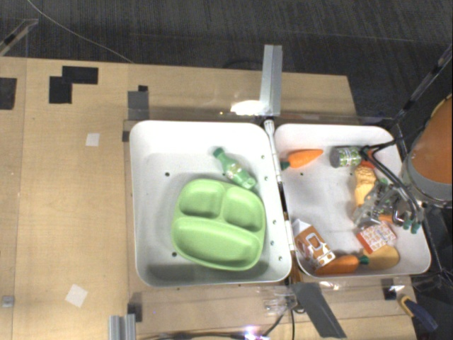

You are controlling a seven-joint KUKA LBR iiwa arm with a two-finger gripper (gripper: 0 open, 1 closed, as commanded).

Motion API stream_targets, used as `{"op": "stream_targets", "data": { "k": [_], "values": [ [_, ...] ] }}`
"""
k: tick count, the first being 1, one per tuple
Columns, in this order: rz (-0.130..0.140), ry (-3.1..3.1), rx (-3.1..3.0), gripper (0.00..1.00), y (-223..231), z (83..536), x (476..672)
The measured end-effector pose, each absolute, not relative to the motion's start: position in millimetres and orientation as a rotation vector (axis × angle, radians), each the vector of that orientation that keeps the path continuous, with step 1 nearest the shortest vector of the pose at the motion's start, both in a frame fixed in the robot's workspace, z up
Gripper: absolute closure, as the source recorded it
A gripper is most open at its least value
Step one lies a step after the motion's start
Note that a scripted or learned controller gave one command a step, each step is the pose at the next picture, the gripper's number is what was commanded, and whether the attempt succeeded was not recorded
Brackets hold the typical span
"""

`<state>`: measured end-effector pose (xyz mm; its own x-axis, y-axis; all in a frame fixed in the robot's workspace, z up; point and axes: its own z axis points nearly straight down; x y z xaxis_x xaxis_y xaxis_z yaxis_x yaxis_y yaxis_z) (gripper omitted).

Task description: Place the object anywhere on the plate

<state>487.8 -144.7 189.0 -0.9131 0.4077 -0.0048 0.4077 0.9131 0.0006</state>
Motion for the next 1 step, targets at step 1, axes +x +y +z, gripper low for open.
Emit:
{"op": "stream_targets", "data": {
  "k": [1],
  "values": [
    [0.007, 3.086, 0.504, 1.00, -47.6, 252.7, 527.2]
  ]
}}
